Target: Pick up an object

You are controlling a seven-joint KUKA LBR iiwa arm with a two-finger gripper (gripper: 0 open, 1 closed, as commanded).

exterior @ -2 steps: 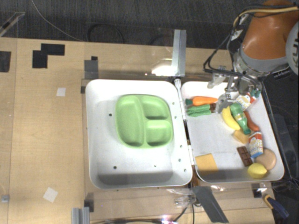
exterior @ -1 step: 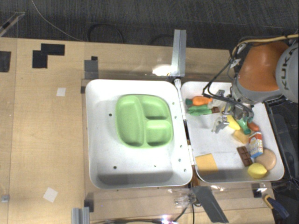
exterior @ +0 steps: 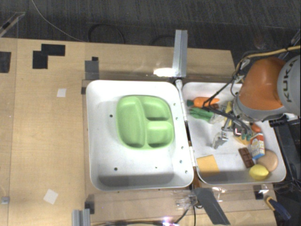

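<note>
The hand (exterior: pixel 220 140) hovers low in the right bin (exterior: pixel 207 175), its grip state unclear; nothing looks lifted, so the pick remains.

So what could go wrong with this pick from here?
1. The two-finger gripper hangs over bare floor of the right white bin, so it may close on nothing.
2. The brown chocolate bar, yellow lemon and tan egg-shaped object crowd one corner, so a grasp there could nudge neighbours.
</note>
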